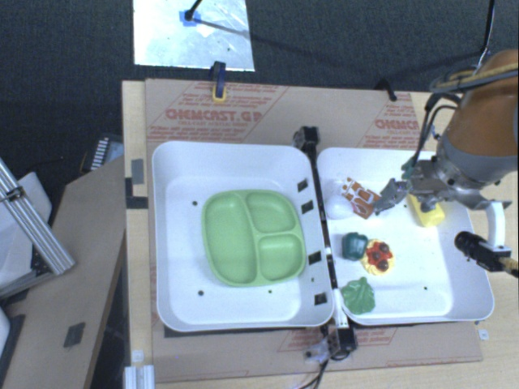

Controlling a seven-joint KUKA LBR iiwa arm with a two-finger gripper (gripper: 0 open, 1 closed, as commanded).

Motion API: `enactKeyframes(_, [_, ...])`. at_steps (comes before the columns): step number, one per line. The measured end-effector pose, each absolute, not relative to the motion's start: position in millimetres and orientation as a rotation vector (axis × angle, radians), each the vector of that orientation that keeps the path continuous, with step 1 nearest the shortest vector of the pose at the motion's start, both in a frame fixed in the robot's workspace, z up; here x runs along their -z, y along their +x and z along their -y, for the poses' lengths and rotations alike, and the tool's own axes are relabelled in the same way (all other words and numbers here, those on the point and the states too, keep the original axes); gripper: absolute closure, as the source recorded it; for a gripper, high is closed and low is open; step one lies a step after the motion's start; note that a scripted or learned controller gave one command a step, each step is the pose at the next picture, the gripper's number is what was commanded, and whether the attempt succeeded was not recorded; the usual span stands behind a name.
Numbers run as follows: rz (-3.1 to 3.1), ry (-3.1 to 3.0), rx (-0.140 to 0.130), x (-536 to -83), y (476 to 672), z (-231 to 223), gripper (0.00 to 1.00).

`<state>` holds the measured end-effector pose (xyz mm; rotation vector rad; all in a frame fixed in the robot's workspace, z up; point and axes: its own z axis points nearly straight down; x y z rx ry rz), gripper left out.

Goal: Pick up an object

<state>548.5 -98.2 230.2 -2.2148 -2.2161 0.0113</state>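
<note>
- My gripper hangs low in the right-hand shallow white plastic bin, at its far end, and I cannot tell from this slanted look whether it is apart or together.
- Nothing visibly sits in its grasp, so I judge the pick is not yet made.
- The nearest candidate is a small brown-and-white block-shaped toy, just beside the gripper on the side toward the other bin; I cannot say if they touch.
- A yellow chunky toy lies close on the opposite side, partly under the wrist.
- Further toward the camera from the gripper lie a dark teal rounded toy, a yellow-and-red disc-like toy touching or nearly touching it, and a green leafy toy by the near rim.
- The loose pieces are gathered in this one bin, I reckon so the arm can grab at random.
- The left white bin, well away from the gripper, carries a pale green three-compartment plastic plate.
- The brown sheet on the table reads "CHEMCAST GP" in red, mirrored from here.
</note>
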Motion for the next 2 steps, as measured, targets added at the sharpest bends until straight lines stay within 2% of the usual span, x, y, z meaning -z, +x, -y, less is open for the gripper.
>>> enactKeyframes(1, [2.226,-2.219,0.001,-236,551.0,98,0.00])
enactKeyframes(2, [2.222,-2.218,-0.002,-186,560.3,93,0.00])
